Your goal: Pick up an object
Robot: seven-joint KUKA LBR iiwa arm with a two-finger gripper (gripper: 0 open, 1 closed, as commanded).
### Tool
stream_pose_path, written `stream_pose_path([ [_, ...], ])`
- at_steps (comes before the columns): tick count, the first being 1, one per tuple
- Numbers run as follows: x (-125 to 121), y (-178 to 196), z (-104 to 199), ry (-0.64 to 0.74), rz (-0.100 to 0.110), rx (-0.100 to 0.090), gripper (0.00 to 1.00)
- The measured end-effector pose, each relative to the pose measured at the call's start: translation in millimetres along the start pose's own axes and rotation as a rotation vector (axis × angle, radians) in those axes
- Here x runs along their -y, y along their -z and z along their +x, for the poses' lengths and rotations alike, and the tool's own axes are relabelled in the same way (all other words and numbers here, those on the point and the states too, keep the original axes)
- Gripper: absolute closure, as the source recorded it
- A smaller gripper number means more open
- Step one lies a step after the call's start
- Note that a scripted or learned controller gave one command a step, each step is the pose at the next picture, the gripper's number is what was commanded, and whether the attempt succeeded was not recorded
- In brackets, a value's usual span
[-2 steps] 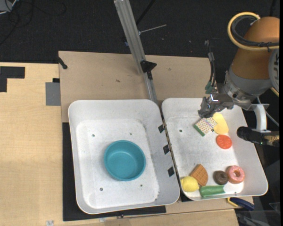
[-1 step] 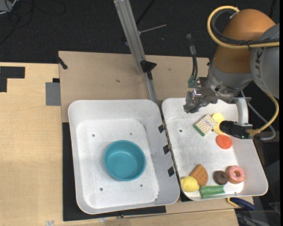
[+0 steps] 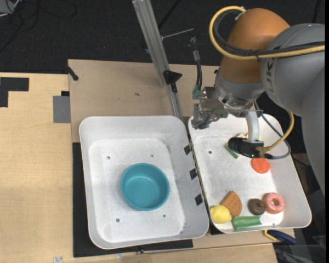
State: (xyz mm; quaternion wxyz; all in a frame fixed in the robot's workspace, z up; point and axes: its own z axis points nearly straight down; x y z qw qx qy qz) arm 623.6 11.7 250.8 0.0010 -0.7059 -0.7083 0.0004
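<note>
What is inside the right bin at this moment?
The right bin holds a red piece, pink donut, brown donut, orange wedge, yellow lemon and green piece. The end effector covers its upper corner.

A slanted aluminium rail (image 3: 156, 48) rises behind the two bins, and dark cables (image 3: 11, 4) trail across the black floor beyond the tabletop (image 3: 27, 163).

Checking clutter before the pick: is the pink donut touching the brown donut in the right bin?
Touching. The camera view shows the pink donut pressed against the brown donut with no white floor of the right bin between them.
</note>
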Motion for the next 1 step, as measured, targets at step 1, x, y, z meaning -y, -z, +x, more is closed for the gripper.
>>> stream_pose_path([
  [1, -15.0, 2.1, 56.6, 0.0, -0.002, 0.001, 1.0],
])
